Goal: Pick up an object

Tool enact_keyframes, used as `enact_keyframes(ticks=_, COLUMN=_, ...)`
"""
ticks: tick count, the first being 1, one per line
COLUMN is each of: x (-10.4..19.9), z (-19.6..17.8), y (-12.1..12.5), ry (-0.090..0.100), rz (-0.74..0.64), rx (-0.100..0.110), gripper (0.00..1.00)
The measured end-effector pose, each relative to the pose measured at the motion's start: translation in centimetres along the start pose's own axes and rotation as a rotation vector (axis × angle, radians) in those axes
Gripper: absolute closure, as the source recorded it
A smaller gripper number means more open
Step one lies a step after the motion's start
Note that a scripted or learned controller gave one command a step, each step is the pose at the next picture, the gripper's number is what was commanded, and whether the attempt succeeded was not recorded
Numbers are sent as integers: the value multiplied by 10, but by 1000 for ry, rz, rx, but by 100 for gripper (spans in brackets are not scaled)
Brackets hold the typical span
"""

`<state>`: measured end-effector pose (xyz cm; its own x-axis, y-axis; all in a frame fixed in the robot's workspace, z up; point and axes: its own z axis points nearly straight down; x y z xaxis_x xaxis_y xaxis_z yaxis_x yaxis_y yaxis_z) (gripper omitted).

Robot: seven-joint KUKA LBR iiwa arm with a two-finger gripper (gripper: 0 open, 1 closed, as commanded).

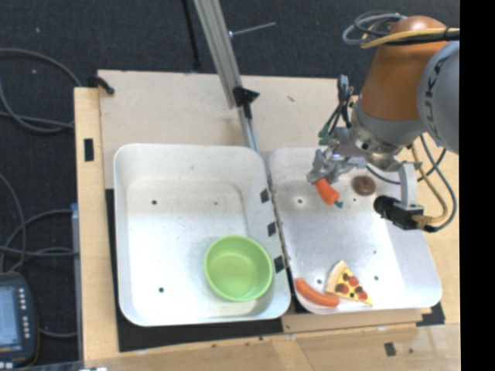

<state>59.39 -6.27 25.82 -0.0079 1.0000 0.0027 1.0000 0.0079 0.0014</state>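
My gripper hangs over the back of the right bin, under the orange-banded wrist. A small orange toy carrot with a green tip juts down and to the right from between its fingers, so the gripper is shut on it. A brown round piece lies just right of the carrot, partly under the wrist. Near the bin's front edge rest a toy pizza slice and a red-orange sausage.
A green bowl sits in the front right part of the left bin. A slanted metal post comes down to the bench behind the two bins. Black cables and a connector hang at the arm's right.
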Motion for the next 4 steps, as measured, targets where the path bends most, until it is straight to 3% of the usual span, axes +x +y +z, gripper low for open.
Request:
enact_keyframes(ticks=3, x=135, z=20, y=-24, ry=-2, rz=1, rx=2, gripper=100)
enact_keyframes(ticks=4, x=134, z=20, y=-24, ry=-1, rz=5, rx=1, gripper=0)
